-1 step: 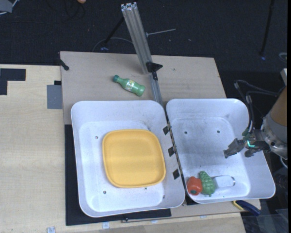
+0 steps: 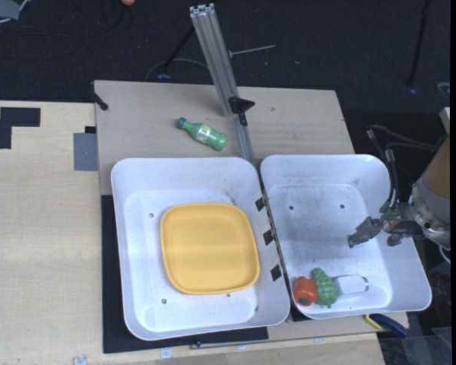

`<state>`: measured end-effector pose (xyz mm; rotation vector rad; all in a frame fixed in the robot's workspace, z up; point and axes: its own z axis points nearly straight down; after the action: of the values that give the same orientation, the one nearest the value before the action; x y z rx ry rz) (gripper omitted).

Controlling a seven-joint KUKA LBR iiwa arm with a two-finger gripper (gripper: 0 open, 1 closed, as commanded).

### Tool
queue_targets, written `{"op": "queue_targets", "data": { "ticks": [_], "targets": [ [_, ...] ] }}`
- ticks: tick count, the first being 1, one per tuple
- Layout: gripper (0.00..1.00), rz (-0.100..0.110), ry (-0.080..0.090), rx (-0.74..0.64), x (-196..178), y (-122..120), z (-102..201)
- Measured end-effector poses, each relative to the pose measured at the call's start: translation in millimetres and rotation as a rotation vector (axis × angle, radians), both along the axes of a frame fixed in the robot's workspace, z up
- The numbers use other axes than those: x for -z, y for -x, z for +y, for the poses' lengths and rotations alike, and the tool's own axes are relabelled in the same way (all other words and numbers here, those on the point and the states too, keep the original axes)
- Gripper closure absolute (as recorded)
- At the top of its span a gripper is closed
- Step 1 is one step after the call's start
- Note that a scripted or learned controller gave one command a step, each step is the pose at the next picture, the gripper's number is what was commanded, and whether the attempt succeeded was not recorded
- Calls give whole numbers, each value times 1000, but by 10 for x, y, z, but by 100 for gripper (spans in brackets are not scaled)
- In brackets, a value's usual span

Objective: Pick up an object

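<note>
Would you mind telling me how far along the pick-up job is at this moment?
Nothing looks picked up yet. The yellow plate lies flat in the left bin; the red and green toys and a white piece rest in the right bin's near corner. The end effector is over the right bin near its right wall, apart from the toys. Reaching, grasping and lifting an object all remain.

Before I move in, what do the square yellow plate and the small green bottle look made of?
Square yellow plate: probably plastic; even matte colour, soft rounded rim, no glaze shine. Small green bottle, lying on the bench behind the bins: likely a plastic toy; saturated green with a pale label band, though too small to be sure.
</note>
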<state>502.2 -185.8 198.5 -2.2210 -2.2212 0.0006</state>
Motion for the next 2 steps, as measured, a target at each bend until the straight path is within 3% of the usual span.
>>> {"op": "queue_targets", "data": {
  "ticks": [2],
  "targets": [
    [0,4,-2,-1,1044,28,-87]
  ]
}}
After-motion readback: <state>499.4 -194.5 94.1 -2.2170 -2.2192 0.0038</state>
